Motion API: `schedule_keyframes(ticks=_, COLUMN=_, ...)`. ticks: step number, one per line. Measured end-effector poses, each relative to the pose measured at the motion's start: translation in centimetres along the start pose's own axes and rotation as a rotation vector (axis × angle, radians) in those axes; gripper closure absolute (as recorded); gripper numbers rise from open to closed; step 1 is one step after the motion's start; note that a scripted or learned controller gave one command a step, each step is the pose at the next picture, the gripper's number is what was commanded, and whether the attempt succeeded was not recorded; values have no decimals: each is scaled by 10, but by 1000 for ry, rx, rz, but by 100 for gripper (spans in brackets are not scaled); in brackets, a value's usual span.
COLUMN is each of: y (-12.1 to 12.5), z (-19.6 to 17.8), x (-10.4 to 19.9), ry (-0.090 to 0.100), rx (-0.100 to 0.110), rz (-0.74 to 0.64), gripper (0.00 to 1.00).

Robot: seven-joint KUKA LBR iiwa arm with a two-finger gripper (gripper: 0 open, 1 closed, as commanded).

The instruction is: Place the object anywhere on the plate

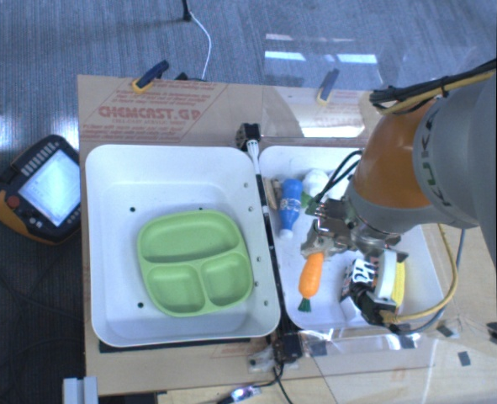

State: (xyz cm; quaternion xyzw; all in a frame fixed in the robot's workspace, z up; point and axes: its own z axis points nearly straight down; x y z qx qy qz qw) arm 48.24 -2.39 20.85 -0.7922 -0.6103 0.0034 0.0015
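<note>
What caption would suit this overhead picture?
Arm hangs over the right bin beside a carrot; green plate waits in the left bin.

The arm [416, 162] reaches in from the right, wrist angled downward.

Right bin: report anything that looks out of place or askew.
Nothing stands out. A carrot, a blue bottle and a white ball lie loosely in the right bin, none spilled over its rim.

Bench [147, 112], two white bins [113, 175] side by side
</note>
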Motion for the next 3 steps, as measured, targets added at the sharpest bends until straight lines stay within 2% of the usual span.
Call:
schedule_keyframes(ticks=1, y=-17, z=-34, x=68, ry=2, rx=-3, rz=-75, gripper=100)
schedule_keyframes(ticks=2, y=10, z=-43, x=141, ry=-1, rx=-4, rz=-196, gripper=100)
schedule_keyframes(ticks=3, y=11, z=-43, x=140, ry=-2, rx=-3, rz=-193, gripper=0)
